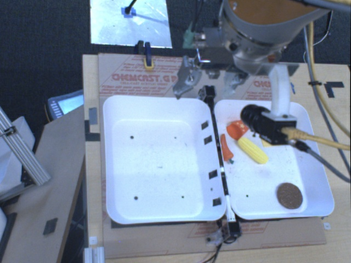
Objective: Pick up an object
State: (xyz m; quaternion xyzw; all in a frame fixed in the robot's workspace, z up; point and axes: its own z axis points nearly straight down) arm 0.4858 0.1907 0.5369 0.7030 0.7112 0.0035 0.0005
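Note:
The right bin holds a yellow corn cob, a thin orange carrot, a red-orange piece and a brown round disc. My gripper hangs high over the back edge of the bins, near the divider between them. Its two grey fingers are spread wide apart, open, with nothing between them. The objects lie nearer the front and to the right of it.
The left bin stands beside the right one, joined by a black-clipped divider. A black block on a white post, with a yellow cable, sits over the right bin's back. A yellow clamp is behind the bins.

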